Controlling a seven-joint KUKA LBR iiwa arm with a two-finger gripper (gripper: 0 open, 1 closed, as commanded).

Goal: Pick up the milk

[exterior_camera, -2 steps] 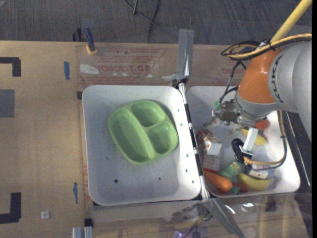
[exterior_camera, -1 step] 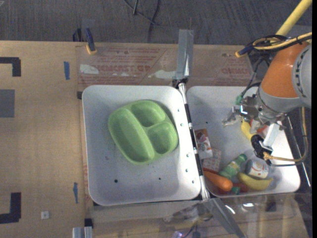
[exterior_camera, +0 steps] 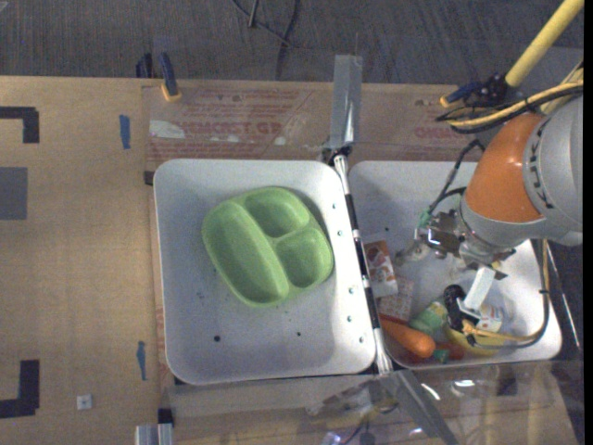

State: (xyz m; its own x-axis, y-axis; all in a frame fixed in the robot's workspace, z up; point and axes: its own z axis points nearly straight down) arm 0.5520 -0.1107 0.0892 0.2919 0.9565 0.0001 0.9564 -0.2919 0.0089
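My end effector [exterior_camera: 460, 265] hangs over the right of 2 shallow white bins [exterior_camera: 398, 193], near a small white-and-red carton [exterior_camera: 380, 265]; whether it is open or closed, I cannot tell.

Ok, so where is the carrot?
In the camera view, the carrot lies in the right-hand bin, at its bottom left corner, with the yellow banana a little to its right.

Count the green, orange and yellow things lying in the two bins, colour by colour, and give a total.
Green: 2, the divided plate in the left bin and a small item in the right bin
Orange: 1, the carrot
Yellow: 1, the banana
Total: 4
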